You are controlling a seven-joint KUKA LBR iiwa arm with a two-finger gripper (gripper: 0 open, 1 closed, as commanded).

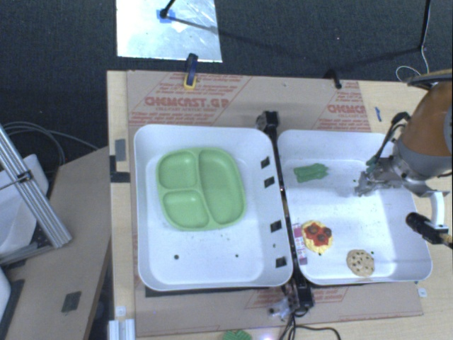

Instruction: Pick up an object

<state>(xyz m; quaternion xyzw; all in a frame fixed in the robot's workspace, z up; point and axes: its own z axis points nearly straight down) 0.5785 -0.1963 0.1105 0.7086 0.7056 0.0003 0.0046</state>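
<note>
Over the right bin (396,154), the gripper (368,183) hangs low, just right of a green toy (310,172); whether it is clenched or released, I cannot tell. That toy lies flat, its long axis roughly left-right, seemingly the nearest target. Below it sit a pizza slice (318,236) and a cookie (360,262).

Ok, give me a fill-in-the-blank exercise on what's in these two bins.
1. The green divided plate lies in the ____ bin.
2. The plate has ____ compartments.
3. The cookie lies in the right bin, near the pizza slice and a ____ toy.
Missing words: left; three; green
</note>
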